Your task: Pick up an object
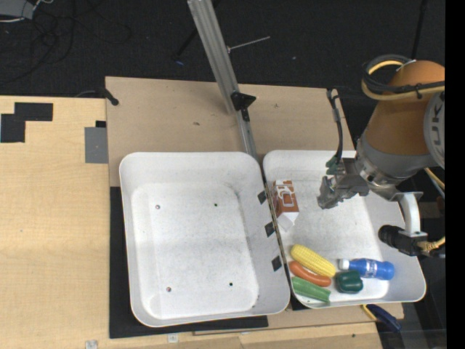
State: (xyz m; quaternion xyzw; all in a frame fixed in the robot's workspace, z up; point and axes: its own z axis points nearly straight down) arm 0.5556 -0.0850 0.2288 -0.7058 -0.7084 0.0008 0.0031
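Nearest you, green pepper (pixel 311 290), chilli (pixel 309 273), corn (pixel 313 259) and bottle (pixel 367 268) crowd the right bin's (pixel 330 231) front edge; end effector (pixel 328 195) state unclear; carton (pixel 285 198) lettering unreadable.

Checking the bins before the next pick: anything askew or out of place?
Mostly fine. One oddity: the small brown-and-white packet sits against the divider wall of the right bin, apart from the rest. The corn, orange piece, green piece and blue bottle crowd the near corner.
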